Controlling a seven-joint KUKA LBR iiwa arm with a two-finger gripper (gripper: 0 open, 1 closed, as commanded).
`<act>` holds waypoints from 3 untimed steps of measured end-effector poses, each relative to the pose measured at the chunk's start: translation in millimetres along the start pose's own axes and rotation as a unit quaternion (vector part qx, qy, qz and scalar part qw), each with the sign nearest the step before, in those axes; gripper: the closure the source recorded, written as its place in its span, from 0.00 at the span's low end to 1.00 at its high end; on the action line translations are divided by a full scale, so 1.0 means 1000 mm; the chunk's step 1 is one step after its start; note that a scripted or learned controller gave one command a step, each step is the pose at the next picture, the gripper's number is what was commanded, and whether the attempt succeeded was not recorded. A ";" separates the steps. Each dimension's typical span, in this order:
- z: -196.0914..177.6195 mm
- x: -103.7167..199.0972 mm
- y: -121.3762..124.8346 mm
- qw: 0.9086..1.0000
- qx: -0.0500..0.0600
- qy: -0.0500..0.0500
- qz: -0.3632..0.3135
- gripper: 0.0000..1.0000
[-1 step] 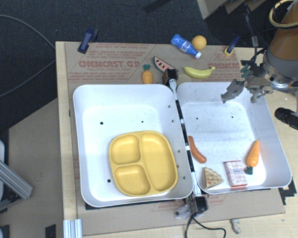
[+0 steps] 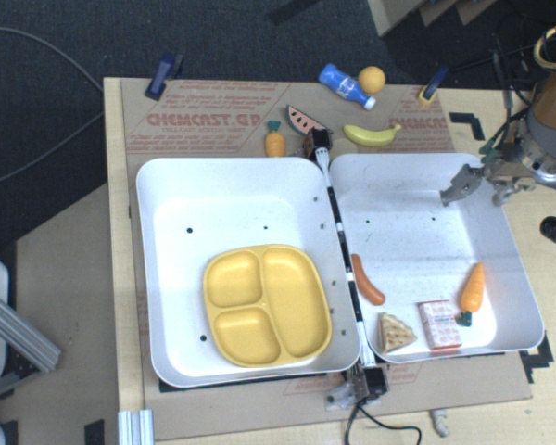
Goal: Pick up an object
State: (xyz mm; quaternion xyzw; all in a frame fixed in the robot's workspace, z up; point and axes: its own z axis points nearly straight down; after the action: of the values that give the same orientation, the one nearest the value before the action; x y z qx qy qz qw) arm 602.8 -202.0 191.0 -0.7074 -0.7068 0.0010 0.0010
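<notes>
A yellow three-compartment plastic tray (image 2: pixel 266 304) lay in the bin left of the gripper (image 2: pixel 473 185); a toy carrot (image 2: pixel 472 288) lay below it.

Even, bright overhead light is seen; white bins (image 2: pixel 167 211) are nearly washed out. Soft shadows are cast along bin walls. Slight softness is noted throughout; floor (image 2: pixel 56 26) is rendered dim.

Glossy yellow plastic on the divided plate (image 2: pixel 267 304), smooth white plastic with a faint sheen on both bins (image 2: pixel 167 202), matt printed cardboard across the bench top (image 2: pixel 213 119) toward twelve o'clock.
</notes>
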 end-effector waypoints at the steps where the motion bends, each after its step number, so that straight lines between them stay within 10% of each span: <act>1: 0.071 -0.021 -0.010 1.000 0.000 0.001 0.000 0.00; 3: 0.108 -0.017 -0.108 1.000 0.001 0.004 -0.001 0.00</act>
State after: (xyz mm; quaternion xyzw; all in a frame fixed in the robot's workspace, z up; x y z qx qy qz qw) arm 494.8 -218.6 83.5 -0.7065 -0.7077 -0.0007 0.0044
